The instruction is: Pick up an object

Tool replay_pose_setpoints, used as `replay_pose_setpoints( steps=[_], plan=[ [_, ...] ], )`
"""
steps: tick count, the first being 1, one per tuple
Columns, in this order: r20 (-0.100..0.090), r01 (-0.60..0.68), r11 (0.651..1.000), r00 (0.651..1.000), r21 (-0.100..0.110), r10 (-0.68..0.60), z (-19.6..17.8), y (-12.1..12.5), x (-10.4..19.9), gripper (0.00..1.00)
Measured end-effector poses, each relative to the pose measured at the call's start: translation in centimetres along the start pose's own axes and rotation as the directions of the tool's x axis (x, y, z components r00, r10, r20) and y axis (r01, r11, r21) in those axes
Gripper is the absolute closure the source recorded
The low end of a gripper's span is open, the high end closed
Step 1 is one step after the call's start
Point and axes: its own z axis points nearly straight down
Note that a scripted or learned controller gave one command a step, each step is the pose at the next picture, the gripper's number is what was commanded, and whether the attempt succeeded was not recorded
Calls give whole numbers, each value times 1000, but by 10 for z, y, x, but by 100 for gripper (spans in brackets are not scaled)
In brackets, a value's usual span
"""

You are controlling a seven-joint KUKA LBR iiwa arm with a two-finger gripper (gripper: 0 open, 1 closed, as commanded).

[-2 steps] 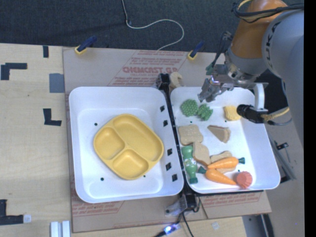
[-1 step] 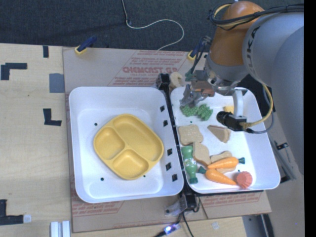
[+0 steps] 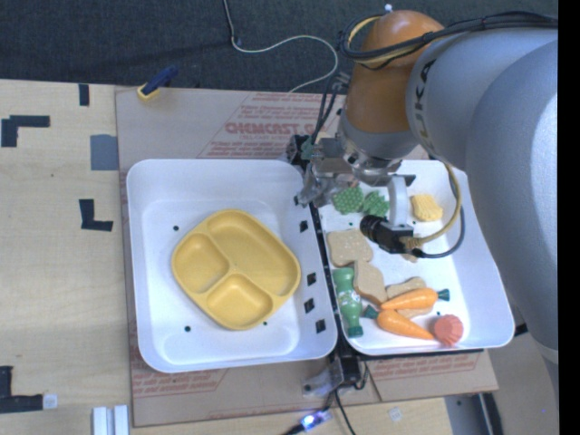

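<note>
My gripper [image 3: 328, 187] hangs under the orange-banded wrist, over the far left corner of the right bin [image 3: 490, 279], close to the wall between the two bins. Right beside it on the bin floor lies a green leafy toy [image 3: 352, 199]. A yellow corn piece [image 3: 426, 208] sits to the right of that. Nearer the front are two tan bread slices [image 3: 350, 246], a green bottle-shaped toy [image 3: 347, 303], two orange carrots [image 3: 405, 324] and a red fruit [image 3: 448, 330]. Nothing is visibly held.
In the left bin [image 3: 138, 243] lies a yellow divided tray [image 3: 236, 267]. A black cable loop [image 3: 450, 234] hangs from the wrist over the right bin. The large grey arm covers that bin's far right side. Cardboard lies beneath both bins.
</note>
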Motion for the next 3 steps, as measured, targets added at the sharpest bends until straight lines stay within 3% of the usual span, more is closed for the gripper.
replay_pose_setpoints(
  steps=[1, 2, 3],
  plan=[
    [0, -2, 1000, 1000, -2, 2, 0, 6, 25, 100],
    [1, -5, 1000, 1000, -1, 5, -4, 0, 8, 100],
    [0, -3, 1000, 1000, -2, 3, -7, 0, 25, 100]
  ],
)
